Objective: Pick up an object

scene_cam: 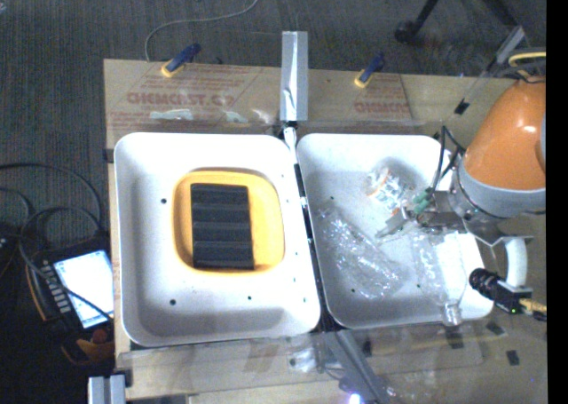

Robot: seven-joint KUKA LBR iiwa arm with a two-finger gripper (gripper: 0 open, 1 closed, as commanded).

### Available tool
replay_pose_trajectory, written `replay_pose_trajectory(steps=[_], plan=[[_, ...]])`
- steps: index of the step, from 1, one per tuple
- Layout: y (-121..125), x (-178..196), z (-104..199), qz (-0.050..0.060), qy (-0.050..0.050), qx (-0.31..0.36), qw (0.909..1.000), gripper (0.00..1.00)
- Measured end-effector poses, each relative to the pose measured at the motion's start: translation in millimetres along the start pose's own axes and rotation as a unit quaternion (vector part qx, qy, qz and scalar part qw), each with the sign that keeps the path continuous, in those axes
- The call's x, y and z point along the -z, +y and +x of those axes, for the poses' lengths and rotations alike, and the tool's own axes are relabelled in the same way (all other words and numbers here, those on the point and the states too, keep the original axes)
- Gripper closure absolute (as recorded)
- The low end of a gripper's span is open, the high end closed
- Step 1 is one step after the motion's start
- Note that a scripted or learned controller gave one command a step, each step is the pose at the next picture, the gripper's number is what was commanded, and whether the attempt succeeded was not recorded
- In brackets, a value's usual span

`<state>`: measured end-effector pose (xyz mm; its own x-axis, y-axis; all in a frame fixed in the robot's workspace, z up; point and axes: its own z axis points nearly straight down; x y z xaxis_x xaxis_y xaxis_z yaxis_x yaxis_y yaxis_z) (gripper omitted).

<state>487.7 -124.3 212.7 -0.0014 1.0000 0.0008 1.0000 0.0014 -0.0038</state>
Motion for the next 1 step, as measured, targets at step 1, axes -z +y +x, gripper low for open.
replay_pose_trajectory(steps=[1], plan=[[88.3,-19.2,-22.7,-0.001,-0.001,0.051,0.9987,0.0]])
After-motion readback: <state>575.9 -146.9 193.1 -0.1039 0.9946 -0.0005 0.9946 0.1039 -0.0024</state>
